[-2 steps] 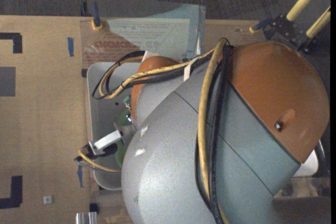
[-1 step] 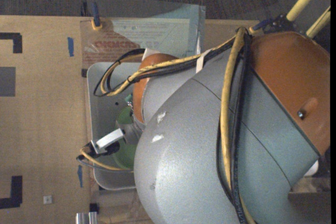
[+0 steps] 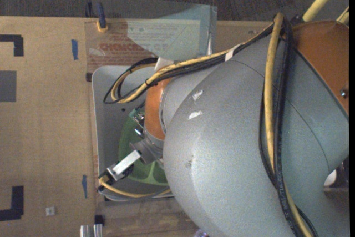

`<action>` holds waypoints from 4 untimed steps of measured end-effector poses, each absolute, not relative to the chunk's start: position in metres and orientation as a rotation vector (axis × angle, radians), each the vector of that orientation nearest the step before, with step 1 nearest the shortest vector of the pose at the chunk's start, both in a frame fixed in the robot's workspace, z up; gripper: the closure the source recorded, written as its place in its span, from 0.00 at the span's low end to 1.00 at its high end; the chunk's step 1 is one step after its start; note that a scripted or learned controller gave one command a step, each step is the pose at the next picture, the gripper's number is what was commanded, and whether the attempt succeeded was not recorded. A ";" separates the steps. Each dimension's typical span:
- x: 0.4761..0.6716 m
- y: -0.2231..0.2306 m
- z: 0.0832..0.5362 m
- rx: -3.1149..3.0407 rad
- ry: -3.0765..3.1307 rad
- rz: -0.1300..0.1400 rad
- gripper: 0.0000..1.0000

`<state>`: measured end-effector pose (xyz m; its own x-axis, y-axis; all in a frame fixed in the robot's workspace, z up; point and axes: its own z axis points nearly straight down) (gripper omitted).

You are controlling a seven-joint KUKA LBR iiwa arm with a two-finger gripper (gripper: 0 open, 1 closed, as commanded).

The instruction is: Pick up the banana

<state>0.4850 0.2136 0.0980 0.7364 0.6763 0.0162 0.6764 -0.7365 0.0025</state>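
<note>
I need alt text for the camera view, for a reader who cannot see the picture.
A large grey robot arm with an orange band reaches from the right into a shallow white bin, covering most of it. Under the arm lies something green. Yellow and black cables run along the arm.

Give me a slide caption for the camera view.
KUKA arm reaching down into a white bin, over a green object, trailing yellow cables.
</note>
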 end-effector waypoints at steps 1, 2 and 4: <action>0.481 0.219 0.204 -3.126 -0.312 0.000 1.00; 0.500 0.226 0.220 -3.005 -0.913 0.008 1.00; 0.551 0.224 0.156 -3.126 -0.313 -0.001 1.00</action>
